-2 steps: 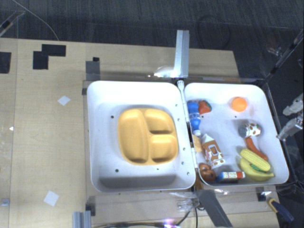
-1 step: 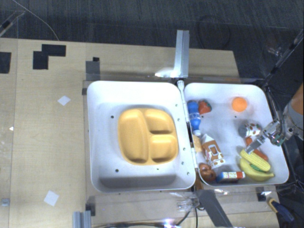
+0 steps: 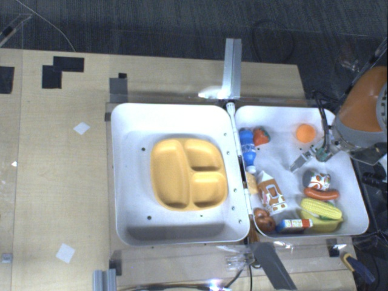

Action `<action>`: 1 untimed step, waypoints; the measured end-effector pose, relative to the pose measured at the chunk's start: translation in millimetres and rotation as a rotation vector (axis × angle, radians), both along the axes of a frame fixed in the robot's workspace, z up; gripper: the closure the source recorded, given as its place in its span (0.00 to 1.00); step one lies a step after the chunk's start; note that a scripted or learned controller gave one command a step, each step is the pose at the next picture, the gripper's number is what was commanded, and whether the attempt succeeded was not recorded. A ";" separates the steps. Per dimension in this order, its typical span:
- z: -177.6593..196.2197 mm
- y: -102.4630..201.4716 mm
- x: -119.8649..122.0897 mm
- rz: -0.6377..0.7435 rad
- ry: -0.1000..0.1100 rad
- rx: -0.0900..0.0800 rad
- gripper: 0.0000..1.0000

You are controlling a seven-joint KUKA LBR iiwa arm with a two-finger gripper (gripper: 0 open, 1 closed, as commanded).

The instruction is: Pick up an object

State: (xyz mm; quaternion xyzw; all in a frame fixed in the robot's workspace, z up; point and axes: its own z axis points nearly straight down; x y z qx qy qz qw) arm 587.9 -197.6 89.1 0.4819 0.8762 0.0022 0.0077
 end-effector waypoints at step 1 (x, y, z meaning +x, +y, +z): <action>13.2 0.2 2.7 0.007 -0.007 -0.002 1.00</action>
